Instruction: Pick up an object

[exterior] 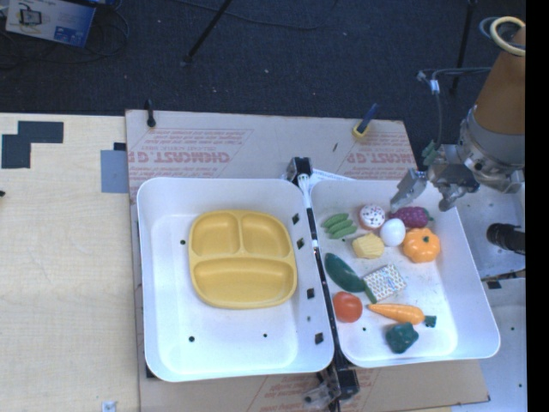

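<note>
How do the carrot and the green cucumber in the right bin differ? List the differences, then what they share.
The carrot is orange with a small green tip at its right end; the cucumber is dark green all over. The carrot lies nearly level across the bin; the cucumber runs diagonally from upper left to lower right. The carrot lies nearer the bin's front edge, the cucumber nearer the divider. Both are long toy vegetables lying flat in the right bin.

Even, bright overhead light — soft shadows, slightly grainy, dark floor.

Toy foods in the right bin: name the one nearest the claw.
The purple toy cabbage, at the bin's upper edge directly beneath the claw; the others lie lower.
</note>
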### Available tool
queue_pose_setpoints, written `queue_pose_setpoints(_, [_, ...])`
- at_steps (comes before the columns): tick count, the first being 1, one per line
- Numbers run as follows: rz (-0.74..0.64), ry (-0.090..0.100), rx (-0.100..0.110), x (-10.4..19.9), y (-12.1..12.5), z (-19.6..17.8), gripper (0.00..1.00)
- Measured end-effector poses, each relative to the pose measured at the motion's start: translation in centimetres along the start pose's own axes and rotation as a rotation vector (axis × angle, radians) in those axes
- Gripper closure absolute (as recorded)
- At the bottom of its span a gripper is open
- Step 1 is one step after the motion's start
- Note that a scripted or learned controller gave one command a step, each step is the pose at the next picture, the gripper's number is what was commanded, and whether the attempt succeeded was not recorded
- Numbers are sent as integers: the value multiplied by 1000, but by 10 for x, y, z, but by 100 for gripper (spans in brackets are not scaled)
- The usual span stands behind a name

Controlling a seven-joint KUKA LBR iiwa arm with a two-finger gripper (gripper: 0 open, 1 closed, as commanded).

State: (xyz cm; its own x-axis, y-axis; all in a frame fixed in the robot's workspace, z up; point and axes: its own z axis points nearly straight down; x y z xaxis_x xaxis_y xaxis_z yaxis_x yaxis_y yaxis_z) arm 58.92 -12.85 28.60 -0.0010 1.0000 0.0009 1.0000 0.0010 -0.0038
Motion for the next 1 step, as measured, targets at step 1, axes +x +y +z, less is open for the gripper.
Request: queue_pose_setpoints(1, [2,1,2,-1,-41,133,0])
